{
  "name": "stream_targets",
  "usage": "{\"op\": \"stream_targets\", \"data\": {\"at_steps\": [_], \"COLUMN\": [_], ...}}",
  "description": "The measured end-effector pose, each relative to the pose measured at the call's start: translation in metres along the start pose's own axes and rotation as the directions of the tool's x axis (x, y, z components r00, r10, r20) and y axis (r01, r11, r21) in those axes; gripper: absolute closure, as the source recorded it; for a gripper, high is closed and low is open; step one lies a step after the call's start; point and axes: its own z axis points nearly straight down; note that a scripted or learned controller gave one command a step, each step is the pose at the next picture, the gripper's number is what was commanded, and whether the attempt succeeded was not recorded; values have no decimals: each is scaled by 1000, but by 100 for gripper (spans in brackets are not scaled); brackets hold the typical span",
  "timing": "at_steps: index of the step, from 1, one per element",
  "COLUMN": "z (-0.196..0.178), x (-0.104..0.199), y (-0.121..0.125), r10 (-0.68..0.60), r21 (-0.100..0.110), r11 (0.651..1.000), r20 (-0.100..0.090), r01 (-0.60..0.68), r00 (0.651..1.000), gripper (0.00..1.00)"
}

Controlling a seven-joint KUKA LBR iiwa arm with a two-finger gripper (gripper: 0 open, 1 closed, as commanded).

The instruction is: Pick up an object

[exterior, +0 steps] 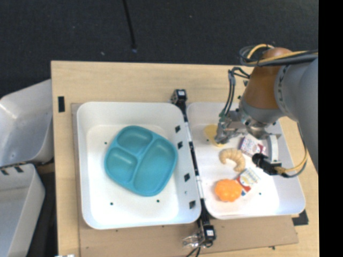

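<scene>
The right bin (pixel 278 197) holds a tan croissant (pixel 232 157), an orange fruit (pixel 228 190), a small red and white packet (pixel 247 180) beside the orange, another packet (pixel 250 144) under the wrist, and a yellow item (pixel 211 132) at the bin's left. My gripper (pixel 224 133) hangs low over the bin's upper part, right next to the yellow item and just above the croissant. The wrist hides its fingers.
A blue divided plate (pixel 141 160) lies in the left bin (pixel 96 208). A black-clipped divider (pixel 188 154) runs between the bins. The grey arm with its orange band (pixel 262 84) comes in from the upper right. White containers (pixel 21 127) stand off the bench's left side.
</scene>
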Motion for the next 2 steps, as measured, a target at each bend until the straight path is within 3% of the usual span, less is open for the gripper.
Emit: {"op": "stream_targets", "data": {"at_steps": [2], "z": [-99], "x": [-5], "y": [13], "r10": [-8], "r21": [-3], "r11": [1000], "r20": [0], "r01": [8], "r00": [1000], "gripper": [100]}}
